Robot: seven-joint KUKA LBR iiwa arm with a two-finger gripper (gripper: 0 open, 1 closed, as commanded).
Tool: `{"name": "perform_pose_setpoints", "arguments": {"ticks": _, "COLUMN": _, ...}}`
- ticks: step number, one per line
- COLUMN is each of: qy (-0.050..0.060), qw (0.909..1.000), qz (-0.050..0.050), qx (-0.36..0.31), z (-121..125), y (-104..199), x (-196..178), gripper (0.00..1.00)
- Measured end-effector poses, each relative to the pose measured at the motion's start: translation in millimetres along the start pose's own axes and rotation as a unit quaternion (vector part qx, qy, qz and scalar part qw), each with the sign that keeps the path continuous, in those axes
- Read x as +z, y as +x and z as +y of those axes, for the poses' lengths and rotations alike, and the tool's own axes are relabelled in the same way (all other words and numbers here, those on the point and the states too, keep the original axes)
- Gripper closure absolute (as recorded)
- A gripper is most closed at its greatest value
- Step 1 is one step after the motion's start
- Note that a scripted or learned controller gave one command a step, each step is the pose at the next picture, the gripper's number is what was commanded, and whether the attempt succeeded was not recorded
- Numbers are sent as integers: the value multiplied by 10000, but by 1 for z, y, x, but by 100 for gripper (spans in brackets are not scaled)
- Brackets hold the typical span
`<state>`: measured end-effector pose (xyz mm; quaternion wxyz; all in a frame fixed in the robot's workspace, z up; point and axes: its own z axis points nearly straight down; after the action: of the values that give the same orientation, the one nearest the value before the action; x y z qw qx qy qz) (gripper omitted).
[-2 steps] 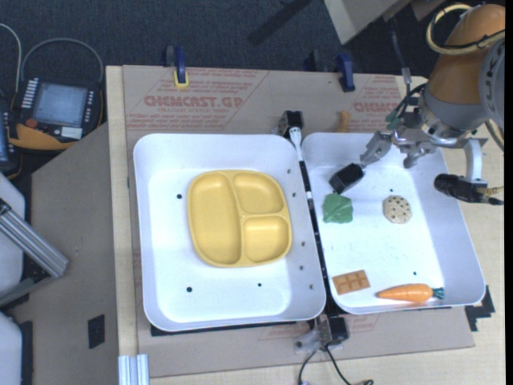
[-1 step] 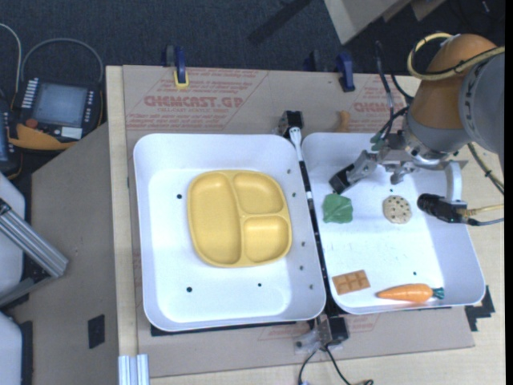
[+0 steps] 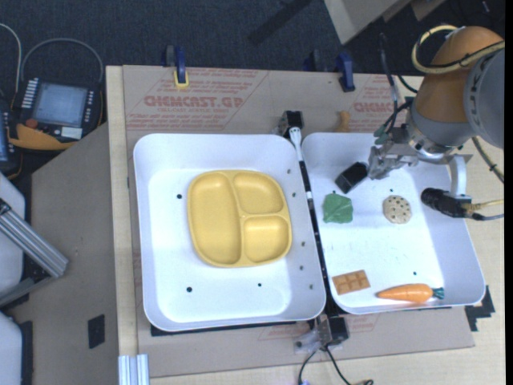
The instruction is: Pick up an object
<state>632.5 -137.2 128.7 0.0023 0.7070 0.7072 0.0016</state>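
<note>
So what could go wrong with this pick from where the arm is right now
1. The gripper sits over the upper part of the right bin, next to a black piece and off to the side of the green item and cookie, so it may close on nothing.
2. The waffle and carrot lie near the bin's front wall, likely awkward to grasp.

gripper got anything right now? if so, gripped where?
Cannot be told. The gripper sits low at the right bin's far end, beside a black object, but no thing shows between its fingers.
</note>
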Motion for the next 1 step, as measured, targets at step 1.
{"name": "perform_pose_setpoints", "arguments": {"ticks": 1, "qy": -4, "qw": 10000, "qz": -2, "qx": -8, "z": 4, "y": 8, "x": -61, "gripper": 100}}
